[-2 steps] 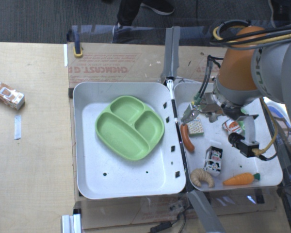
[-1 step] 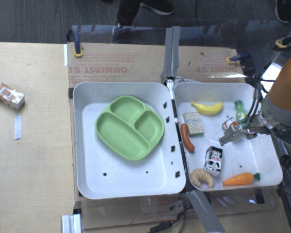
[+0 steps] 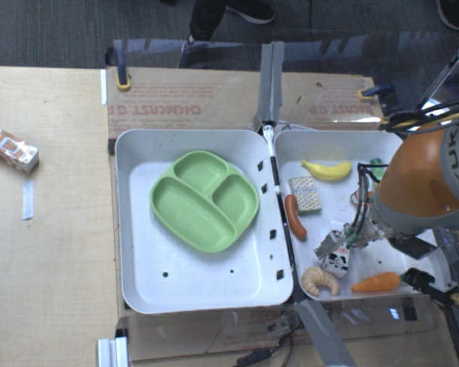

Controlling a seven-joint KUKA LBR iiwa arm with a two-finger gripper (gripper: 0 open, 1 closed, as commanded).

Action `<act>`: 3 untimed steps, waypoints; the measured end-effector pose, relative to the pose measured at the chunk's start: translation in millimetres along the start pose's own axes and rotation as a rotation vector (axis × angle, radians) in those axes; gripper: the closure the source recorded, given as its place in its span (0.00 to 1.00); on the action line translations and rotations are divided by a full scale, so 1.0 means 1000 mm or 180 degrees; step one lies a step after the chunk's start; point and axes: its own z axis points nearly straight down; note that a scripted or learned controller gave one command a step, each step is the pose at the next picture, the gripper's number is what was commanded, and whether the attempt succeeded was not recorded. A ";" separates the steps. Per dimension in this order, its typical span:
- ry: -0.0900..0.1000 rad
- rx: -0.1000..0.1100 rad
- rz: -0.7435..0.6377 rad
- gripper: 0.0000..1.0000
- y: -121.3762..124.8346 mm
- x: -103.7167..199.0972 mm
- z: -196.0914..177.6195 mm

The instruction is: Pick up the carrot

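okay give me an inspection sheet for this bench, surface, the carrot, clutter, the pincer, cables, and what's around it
Surface: two white bins side by side; left bin holds a green divided plate.
Job's things: carrot lies flat near the right bin front edge, untouched.
Clutter: banana, sponge, sausage, croissant, all in the right bin.
Grippers: pincer low over the right bin, between the sausage and the croissant, left of the carrot; nothing seen between its fingers.
Cables: dark cables run along the wrist.
Surroundings: small carton on the wooden table at left; cardboard behind the bins.
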 end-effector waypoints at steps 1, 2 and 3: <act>-0.0006 -0.0006 0.0295 0.00 0.043 -0.060 0.009; -0.0018 -0.0014 -0.0812 0.00 0.111 -0.084 -0.044; -0.0058 -0.0067 -0.0536 0.00 0.145 -0.058 -0.006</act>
